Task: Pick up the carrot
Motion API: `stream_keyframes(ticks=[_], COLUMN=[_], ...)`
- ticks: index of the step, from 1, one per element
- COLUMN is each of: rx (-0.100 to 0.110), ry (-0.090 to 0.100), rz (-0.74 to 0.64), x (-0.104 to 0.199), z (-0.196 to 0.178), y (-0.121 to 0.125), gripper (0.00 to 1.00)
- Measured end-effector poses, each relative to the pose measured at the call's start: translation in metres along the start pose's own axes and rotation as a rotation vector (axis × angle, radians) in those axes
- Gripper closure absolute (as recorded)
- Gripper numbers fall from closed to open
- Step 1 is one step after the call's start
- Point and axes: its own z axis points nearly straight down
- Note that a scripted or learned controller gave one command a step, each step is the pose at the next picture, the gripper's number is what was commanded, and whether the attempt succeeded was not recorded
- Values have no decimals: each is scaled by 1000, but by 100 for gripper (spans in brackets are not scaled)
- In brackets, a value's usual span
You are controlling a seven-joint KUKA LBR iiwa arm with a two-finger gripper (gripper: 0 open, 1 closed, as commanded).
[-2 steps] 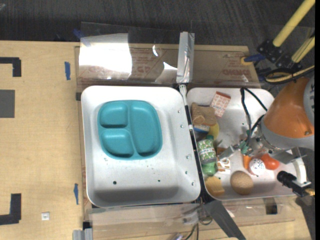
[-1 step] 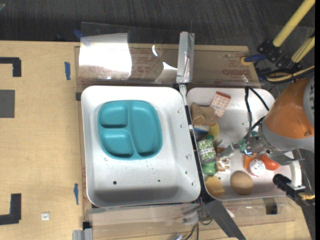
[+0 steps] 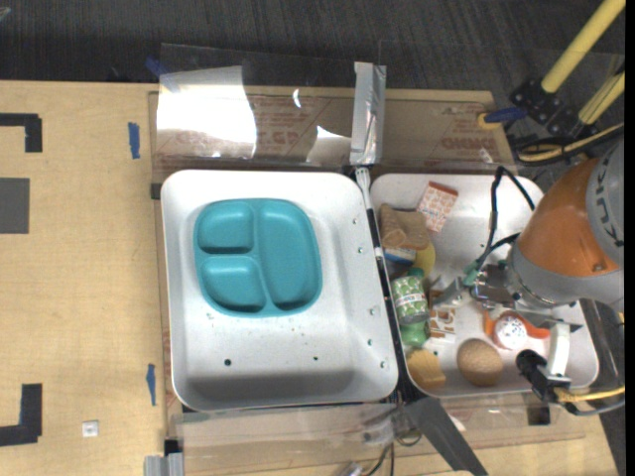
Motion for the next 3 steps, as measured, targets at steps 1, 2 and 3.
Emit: stream_keyframes(ticks=[1, 2, 3], rx=[6, 5, -15], ry=[7, 14, 20], rz=[465, 433, 427], x=[12, 4, 8], z=[1, 1, -13], y=[-2, 2, 10], gripper=[0, 0, 100])
